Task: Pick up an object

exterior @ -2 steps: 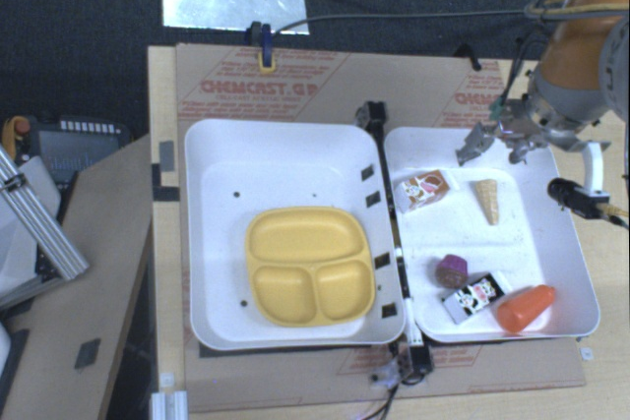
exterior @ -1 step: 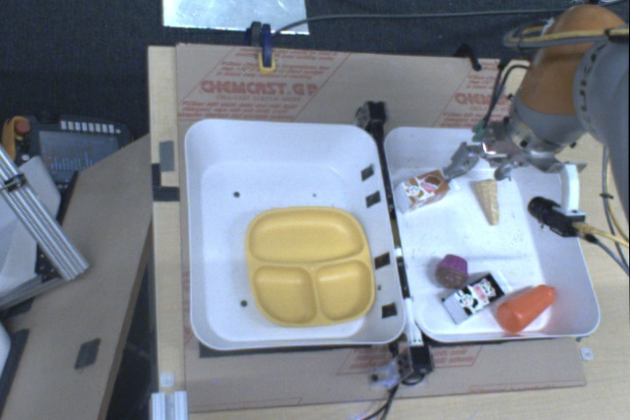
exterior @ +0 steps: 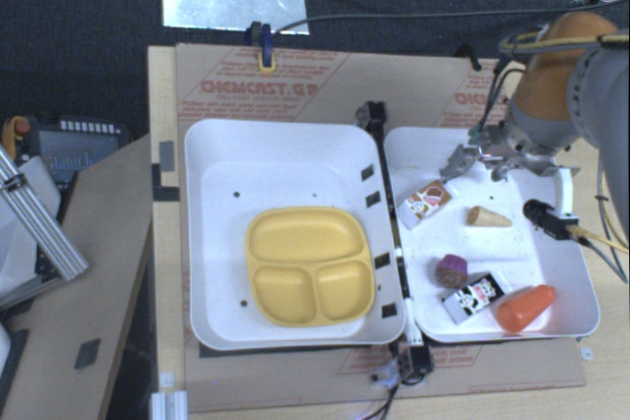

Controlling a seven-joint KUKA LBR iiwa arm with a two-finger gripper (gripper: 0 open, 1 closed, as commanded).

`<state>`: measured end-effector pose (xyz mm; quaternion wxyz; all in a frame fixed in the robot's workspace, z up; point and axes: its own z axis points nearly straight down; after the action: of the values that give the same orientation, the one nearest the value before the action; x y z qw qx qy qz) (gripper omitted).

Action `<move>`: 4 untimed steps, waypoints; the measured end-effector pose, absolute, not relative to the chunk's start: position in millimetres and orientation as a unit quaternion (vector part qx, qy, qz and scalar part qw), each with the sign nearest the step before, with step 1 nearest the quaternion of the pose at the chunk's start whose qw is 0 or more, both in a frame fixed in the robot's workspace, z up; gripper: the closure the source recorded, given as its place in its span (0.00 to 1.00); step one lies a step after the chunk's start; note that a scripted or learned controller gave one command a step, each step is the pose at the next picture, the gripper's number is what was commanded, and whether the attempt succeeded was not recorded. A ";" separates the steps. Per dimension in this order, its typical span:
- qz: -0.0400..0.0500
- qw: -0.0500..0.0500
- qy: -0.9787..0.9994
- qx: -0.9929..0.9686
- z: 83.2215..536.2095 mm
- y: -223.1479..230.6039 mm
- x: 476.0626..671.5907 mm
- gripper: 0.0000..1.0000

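Glossy orange carrot (exterior: pixel 525 306), tan cone (exterior: pixel 488 217), round purple fruit (exterior: pixel 451 270), ridged yellow tray (exterior: pixel 309 265).

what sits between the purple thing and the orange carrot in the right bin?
In the camera view, a small black-and-white carton lies between the purple object and the orange carrot, close against both at the right bin's near edge.

We've got a wooden bench (exterior: pixel 167 113) with a brown printed board (exterior: pixel 295 79) laid flat on it. On the board sit the left white bin (exterior: pixel 212 152) and the right white bin (exterior: pixel 581 310), side by side, edges touching.
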<state>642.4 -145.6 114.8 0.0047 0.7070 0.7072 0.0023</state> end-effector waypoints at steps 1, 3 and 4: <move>0.002 0.004 0.708 0.707 122.6 -144.9 642.0 1.00; 0.002 0.003 0.709 0.706 228.2 -153.3 647.3 1.00; 0.002 0.003 0.709 0.705 272.6 -153.8 651.0 1.00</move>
<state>651.0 -153.8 272.6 0.0031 0.7051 0.7091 0.0020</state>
